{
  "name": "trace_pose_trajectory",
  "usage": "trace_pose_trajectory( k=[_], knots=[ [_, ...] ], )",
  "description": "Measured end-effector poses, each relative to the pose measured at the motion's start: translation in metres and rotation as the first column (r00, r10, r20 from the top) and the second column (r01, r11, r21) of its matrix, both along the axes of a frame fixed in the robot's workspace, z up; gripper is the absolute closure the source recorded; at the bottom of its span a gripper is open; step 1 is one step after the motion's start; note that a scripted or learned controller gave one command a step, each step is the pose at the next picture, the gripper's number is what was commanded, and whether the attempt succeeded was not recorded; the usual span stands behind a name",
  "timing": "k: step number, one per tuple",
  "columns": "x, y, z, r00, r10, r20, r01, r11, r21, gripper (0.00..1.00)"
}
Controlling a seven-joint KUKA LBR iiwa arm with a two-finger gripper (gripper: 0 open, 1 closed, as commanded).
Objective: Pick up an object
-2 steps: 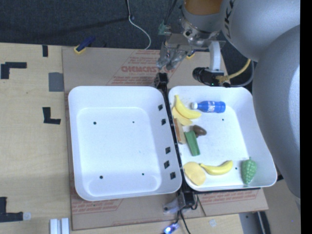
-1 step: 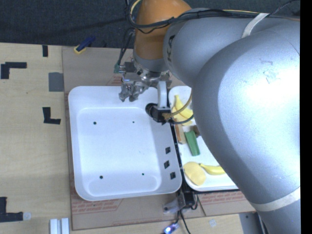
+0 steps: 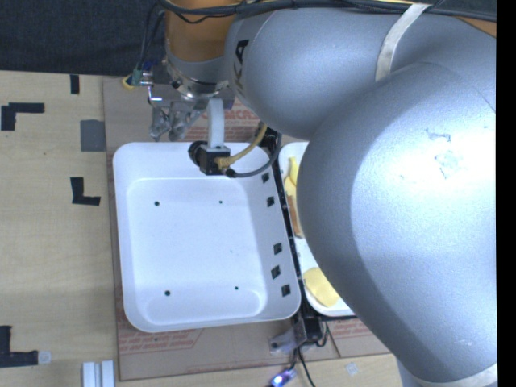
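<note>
Grey arm (image 3: 387,160) across the right and top of the view, looming over the gripper (image 3: 172,124) from its right. Orange band (image 3: 201,14) straight above the gripper, toward the far edge.

Tan bench (image 3: 48,248) spread to the left of the gripper and nearer the camera.

Left bin (image 3: 193,248) just below the gripper, its far rim almost under it. Gripper itself poised over the brown board (image 3: 133,111) beyond that rim, not inside the bin. Open or closed: cannot tell. Nothing seen held.

Right bin (image 3: 302,260) to the gripper's right and nearer the camera, mostly covered by the arm.

Yellow thing (image 3: 321,289) in the right bin, well apart from the gripper, at the near end. Second yellow thing (image 3: 292,185) in the same bin, closer to the gripper, half hidden under the arm.

Black fitting (image 3: 208,158) with a cable (image 3: 246,153) just right of and below the gripper, over the left bin's far rim.
</note>
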State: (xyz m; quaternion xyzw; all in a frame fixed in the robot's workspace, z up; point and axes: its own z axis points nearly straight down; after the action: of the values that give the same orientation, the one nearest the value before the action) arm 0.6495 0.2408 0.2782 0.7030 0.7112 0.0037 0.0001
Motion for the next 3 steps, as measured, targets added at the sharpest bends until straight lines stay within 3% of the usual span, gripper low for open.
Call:
trace_pose_trajectory(
  k=[1,2,3],
  knots=[
    [0.02,-0.012,0.124,1.0,-0.008,0.008,0.008,1.0,-0.001,1.0],
    [0.018,-0.029,0.237,1.0,-0.009,0.006,0.009,1.0,-0.002,1.0],
    [-0.031,-0.014,0.036,1.0,-0.009,-0.026,0.009,1.0,-0.012,1.0]
  ],
)
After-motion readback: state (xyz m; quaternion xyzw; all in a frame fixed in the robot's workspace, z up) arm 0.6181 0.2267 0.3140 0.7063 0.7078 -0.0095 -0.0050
